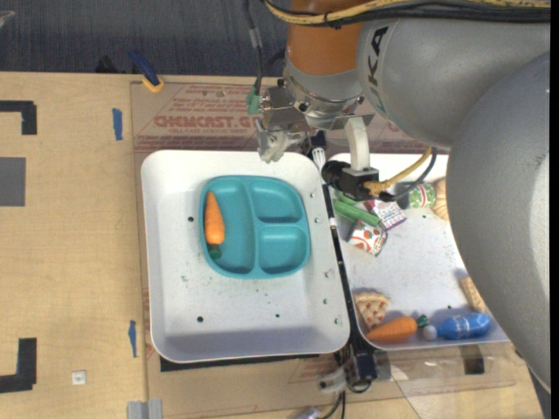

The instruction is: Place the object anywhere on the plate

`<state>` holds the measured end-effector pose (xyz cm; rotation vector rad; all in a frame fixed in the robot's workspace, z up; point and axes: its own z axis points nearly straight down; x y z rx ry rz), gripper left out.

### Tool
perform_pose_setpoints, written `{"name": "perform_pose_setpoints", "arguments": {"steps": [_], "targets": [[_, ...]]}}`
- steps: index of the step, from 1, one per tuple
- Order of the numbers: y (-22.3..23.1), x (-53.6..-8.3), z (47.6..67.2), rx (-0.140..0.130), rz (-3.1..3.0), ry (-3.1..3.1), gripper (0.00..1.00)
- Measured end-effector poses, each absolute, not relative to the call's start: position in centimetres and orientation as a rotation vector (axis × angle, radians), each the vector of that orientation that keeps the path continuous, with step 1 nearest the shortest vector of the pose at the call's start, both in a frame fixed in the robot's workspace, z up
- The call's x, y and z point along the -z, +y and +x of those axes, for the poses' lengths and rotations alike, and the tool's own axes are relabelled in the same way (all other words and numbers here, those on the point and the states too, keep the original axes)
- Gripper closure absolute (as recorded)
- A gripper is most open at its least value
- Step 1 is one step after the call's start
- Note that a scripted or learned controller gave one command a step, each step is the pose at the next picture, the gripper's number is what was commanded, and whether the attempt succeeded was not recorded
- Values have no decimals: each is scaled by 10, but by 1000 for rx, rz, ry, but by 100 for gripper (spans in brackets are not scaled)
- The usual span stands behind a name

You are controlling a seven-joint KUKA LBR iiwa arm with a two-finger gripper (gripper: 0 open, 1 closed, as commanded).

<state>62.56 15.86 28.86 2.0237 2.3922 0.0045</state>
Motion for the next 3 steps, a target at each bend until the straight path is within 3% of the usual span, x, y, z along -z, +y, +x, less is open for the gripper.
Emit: {"name": "perform_pose_setpoints", "arguments": {"steps": [2,3], "targets": [[213,-148,581,9,1991,2435,100],[212,-133,586,-11,1811,2558,100]]}}
